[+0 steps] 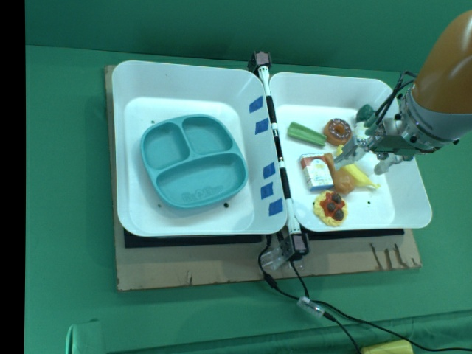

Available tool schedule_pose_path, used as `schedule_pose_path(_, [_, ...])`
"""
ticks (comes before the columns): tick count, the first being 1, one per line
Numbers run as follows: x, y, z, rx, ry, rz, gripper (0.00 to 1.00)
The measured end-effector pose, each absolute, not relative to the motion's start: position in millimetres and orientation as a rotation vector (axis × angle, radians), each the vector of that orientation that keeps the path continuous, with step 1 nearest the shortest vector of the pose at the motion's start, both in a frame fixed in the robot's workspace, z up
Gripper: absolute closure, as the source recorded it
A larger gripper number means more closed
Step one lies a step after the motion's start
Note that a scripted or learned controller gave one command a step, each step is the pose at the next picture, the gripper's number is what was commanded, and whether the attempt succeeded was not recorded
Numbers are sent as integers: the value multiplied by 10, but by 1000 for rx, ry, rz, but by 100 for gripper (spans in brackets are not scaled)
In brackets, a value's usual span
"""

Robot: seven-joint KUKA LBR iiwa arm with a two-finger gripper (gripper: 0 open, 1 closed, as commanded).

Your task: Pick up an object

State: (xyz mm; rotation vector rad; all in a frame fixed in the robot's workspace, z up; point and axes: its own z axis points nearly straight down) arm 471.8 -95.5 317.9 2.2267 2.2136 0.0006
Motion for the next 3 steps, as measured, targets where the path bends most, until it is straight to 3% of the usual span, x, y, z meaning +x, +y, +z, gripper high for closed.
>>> schedule_pose_path(1, [5030,-973,1992,2220,2198,21,0])
schedule_pose_path(2, [4774,-986,1879,2203,2193,31,0])
schedule_pose_path(3, [4798,-1026,1996,2207,2176,33,100])
